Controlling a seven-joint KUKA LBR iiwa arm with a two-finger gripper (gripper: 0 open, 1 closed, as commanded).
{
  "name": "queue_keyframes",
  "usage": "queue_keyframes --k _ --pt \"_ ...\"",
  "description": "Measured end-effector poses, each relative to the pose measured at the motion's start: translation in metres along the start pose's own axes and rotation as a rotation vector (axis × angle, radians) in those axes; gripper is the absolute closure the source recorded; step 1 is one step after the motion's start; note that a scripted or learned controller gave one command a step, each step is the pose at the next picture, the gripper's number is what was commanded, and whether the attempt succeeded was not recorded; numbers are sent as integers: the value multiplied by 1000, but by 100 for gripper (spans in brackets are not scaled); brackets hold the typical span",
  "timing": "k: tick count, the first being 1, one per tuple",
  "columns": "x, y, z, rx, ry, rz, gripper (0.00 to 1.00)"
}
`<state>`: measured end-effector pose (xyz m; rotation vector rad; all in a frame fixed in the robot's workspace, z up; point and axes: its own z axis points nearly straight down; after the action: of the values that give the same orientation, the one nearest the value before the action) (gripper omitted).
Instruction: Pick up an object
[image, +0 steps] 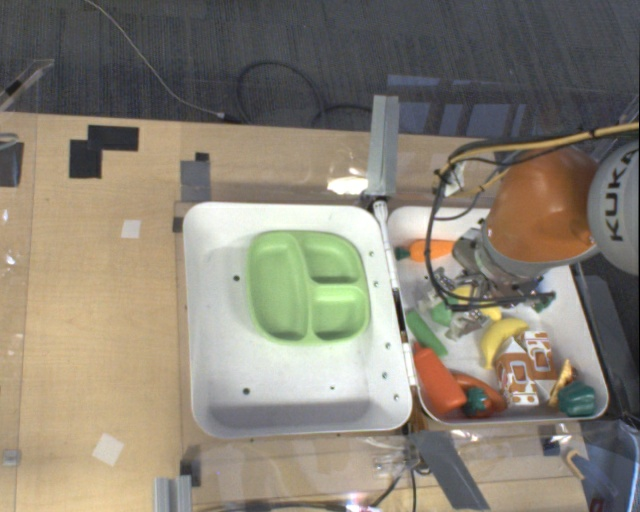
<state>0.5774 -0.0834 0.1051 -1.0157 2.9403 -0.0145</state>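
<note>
The right bin (590, 330) holds several toy foods. An orange carrot (433, 250) lies at the far left, a green piece (424, 328) sits by the left wall, and an orange-red pepper (440, 380) lies at the front. A yellow banana (500, 338), an orange-and-white patterned box (525, 368) and a small green piece (577, 400) are also in it. My gripper (463, 303) hangs low over the bin's middle, under the orange wrist band (540, 210), just left of the banana and above the green piece. A bit of yellow shows beside it.
The left bin (215, 400) carries a green divided plate (305, 285) in its middle. A metal post (381, 150) stands behind the wall between the bins. Cables loop over the arm at the right bin's far edge.
</note>
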Motion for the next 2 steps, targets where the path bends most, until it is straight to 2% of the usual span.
queue_keyframes --k 1,2 --pt "13 -48 -168 -5 12 -181 100" --pt "52 -8 -84 -19 21 -136 100"
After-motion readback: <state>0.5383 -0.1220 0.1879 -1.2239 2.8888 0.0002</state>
